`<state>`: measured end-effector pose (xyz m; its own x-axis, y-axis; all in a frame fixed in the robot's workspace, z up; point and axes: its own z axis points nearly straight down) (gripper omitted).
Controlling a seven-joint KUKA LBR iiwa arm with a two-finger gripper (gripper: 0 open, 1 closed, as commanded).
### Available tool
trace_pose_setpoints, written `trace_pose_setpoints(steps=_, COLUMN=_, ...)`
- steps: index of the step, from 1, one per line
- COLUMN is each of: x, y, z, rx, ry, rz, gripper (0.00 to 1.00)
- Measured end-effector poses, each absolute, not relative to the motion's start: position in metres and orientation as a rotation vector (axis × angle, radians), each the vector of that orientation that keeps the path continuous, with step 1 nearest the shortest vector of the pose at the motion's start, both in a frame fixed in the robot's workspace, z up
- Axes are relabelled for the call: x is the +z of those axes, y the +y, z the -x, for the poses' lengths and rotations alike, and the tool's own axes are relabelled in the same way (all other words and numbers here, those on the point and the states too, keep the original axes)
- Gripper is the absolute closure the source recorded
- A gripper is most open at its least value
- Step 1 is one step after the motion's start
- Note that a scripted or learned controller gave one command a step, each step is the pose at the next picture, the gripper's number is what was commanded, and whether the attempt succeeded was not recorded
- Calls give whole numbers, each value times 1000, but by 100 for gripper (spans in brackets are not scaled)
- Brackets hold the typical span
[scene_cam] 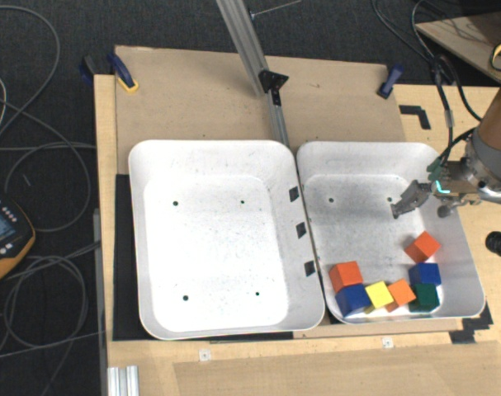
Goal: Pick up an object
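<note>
The gripper [422, 201] hangs over the upper right part of the right bin [349, 172], its two dark fingers spread apart with nothing between them. Just below it lies a tilted orange block [423, 246]. Further toward the bin's near edge sit a blue block [426, 272] and a green block [426, 296], then a small orange block [401, 292], a yellow block [379, 294], a second blue block [353, 300] and a larger orange block [344, 274]. The left bin [151, 163] lies beside it on the counter [192, 81].

Two shallow white plastic bins [217, 159], smooth and speckled, on a matt pale wooden surface [333, 106]; brushed metal rail [242, 31] at upper centre
</note>
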<state>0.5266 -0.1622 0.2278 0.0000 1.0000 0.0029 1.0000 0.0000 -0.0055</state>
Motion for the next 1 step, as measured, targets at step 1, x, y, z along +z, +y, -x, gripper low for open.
trace_pose_setpoints(steps=1, x=230, y=-162, z=-527, rx=0, ry=-2220, rz=2219, gripper=0)
